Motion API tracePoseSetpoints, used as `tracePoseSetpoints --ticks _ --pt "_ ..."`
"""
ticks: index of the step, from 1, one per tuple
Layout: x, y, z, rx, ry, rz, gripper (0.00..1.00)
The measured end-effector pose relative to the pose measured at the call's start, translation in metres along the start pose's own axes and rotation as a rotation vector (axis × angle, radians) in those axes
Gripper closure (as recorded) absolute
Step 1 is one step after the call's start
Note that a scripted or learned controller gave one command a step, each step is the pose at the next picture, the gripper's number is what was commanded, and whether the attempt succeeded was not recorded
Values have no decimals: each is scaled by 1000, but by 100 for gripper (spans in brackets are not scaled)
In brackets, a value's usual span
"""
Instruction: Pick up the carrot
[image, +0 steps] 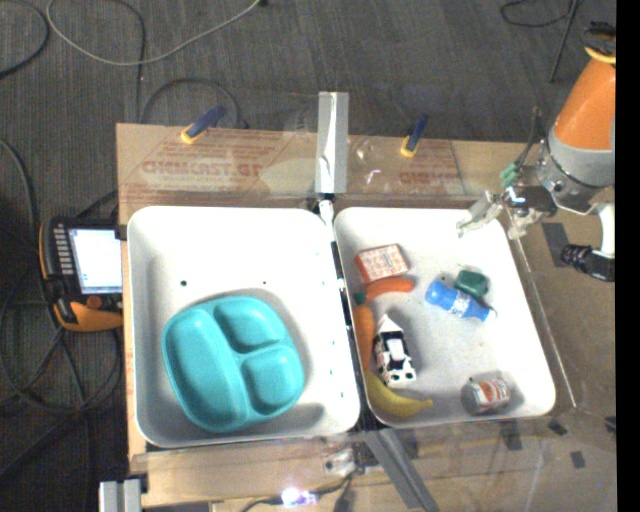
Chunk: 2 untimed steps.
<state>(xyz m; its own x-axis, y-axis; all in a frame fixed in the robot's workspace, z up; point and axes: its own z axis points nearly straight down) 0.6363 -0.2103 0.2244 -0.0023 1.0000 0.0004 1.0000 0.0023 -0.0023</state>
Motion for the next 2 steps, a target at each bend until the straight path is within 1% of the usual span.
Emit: tracePoseSetpoints --ticks 1,2 --pt "1 0 -9 1 -2 -2 100" --pt "-6 -103 -68 0 -2 163 100"
